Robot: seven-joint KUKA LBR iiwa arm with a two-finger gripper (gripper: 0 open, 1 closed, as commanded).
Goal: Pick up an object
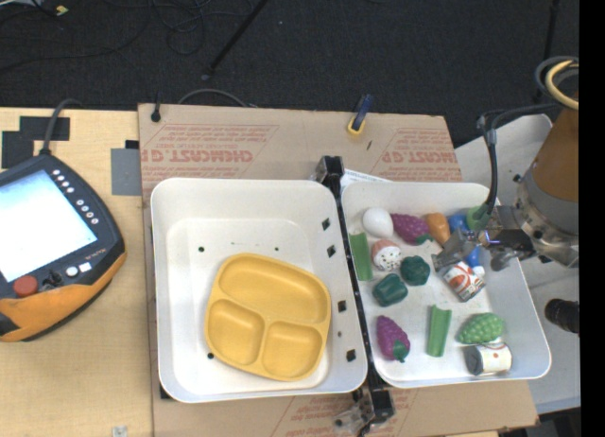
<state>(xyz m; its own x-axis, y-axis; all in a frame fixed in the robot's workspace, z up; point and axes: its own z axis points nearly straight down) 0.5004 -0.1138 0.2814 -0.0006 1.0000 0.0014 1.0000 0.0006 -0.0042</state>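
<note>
Camera view: left bin (180,236) holds yellow tray (268,316); right bin (534,331) holds toys; claw (470,253) state unclear.

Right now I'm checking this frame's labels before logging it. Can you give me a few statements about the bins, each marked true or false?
1. The yellow divided tray lies in the left bin. True.
2. The white egg sits in the left bin. False: it lies near the back of the right bin, beside a purple grape bunch.
3. The end effector is over the right bin, close to the red and white can. True.
4. The yellow divided tray has toy food in its compartments. False: its three compartments hold nothing.
5. The green stick lies in the right bin, near its front. True.
</note>
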